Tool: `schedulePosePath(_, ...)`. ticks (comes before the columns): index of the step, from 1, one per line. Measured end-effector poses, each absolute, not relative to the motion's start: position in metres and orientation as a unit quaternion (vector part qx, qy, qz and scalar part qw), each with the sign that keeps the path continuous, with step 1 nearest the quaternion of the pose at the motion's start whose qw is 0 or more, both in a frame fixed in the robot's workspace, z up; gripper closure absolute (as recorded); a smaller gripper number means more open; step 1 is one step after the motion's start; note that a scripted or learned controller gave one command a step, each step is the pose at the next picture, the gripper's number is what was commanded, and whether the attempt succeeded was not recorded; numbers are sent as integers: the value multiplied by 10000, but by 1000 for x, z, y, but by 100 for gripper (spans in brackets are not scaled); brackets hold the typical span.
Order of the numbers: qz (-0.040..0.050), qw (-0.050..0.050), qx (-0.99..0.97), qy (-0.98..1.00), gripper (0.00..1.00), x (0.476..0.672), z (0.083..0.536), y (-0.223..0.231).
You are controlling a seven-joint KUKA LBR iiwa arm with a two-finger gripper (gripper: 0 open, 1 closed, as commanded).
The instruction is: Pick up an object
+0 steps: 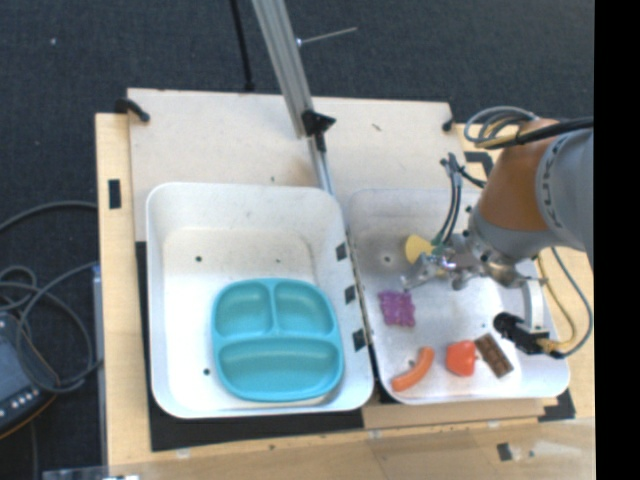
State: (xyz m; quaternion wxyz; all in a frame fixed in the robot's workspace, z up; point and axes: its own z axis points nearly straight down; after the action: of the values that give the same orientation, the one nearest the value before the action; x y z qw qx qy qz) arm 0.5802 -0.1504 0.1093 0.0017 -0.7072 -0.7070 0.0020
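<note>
In the right bin (520, 388) lie several small items. A yellow piece (415, 247) sits near the bin's middle left. Below it lies a purple bunch (397, 308). Along the front edge are an orange carrot-like piece (413, 368), a red-orange round piece (460, 358) and a brown block (493, 355). My gripper (437, 265) hangs low over the bin, just right of and slightly below the yellow piece, close to it or touching it. Nothing can be seen held in it.
The left bin (180, 218) holds a blue divided plate (275, 340) toward its front. A slanted metal pole (290, 58) rises behind the bins. Cables (545, 313) trail from the wrist over the right bin's right side.
</note>
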Motion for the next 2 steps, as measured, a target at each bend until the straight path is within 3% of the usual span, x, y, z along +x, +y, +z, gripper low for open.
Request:
schedulePosePath(1, 7, -3, -7077, -7065, 0, 580, 101, -151)
schedulePosePath(2, -7, -18, -7093, -7049, 100, 581, 113, -153)
